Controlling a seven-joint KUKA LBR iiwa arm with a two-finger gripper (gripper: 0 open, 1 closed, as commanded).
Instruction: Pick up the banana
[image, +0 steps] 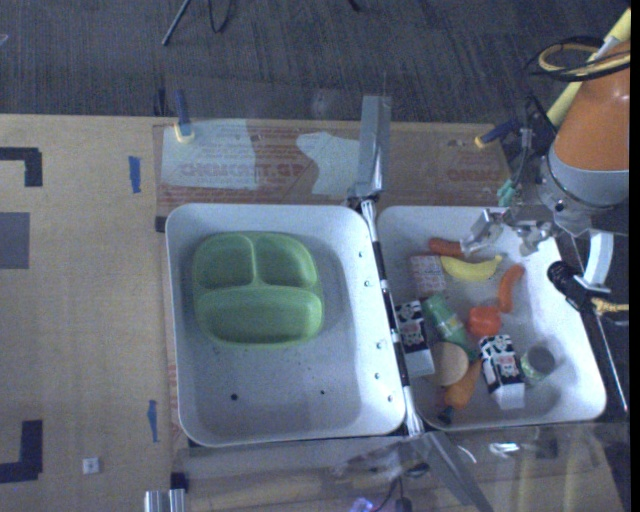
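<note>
**Claw poised over the banana, nothing lifted yet**

The banana (472, 267) lies flat on the floor of the right bin (580, 400), in that bin's upper part, right of centre in the frame. It curves like a shallow smile with its ends turned up. Since it rests on the bin floor among other toys, it reads as not yet picked.

Close around it sit a carrot-like orange piece (446, 246) just above its left end, a small pink-and-white packet (427, 271) to its left, and a red-orange piece (510, 286) to its right. Lower in the frame are a green bottle (441, 317), a round orange-red item (485, 321), two black-and-white cartons (411, 325) (500, 362) and a few more small toys. This crowding leaves little free room beside the banana, so a grasp from above, across its narrow width, looks the sensible approach.

The gripper (508, 228) hangs just above and to the right of the banana, at the upper right of the frame, under the arm's orange band (595, 125). Its metal fingers (478, 234) seem spread apart with nothing between them, though the view there is cluttered with cables and blurred, so I would call it released only with some caution. It appears near the banana, not touching it.

The left bin (190, 400) holds a green divided plate (257, 288) in its upper half, well apart from the action.
</note>
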